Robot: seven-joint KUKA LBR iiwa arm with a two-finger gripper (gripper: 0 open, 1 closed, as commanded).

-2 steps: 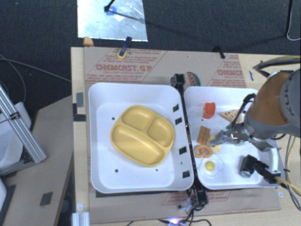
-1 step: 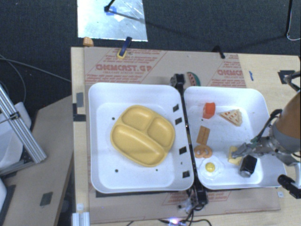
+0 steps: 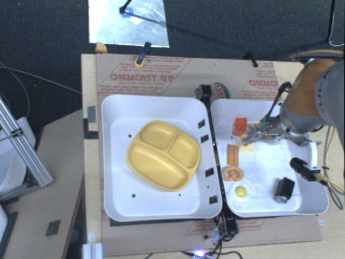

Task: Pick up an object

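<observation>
likely target: yellow piece [image 3: 247, 148], small, pale, flat on the floor of the right bin [image 3: 267, 166], left of centre; a guess, made from what lies closest to the tool.
gripper [image 3: 249, 140]: low in the right bin, tip just beside the yellow piece at its upper edge; touching or just clear, cannot tell.
gripper state: cannot tell whether open or closed; nothing seen held in it.
other candidate: red block [image 3: 239, 125], near the gripper tip on its far side, apart from the yellow piece.
further out: orange stick [image 3: 232, 155] just left of the yellow piece, orange ring [image 3: 233, 173] at its near end, egg [image 3: 241, 191] below that toward the bin's near-left corner, black block [image 3: 284, 189] well apart toward the near right.
arm [image 3: 310, 99]: reaching in from the right, over the far-right part of the right bin.
left bin [image 3: 118, 190]: holds a yellow tray [image 3: 163, 154] with three compartments, well apart from the gripper.
done so far: approach looks made; gripper down at object level beside a candidate.
left to do: grasp and lift; every object lies on a bin floor, none raised, so the pick is not yet done.
progress: early to middle, by judgement; at the reach-and-close step.
risk: thin flat piece likely hard to pinch; red block close enough to be nudged.
</observation>
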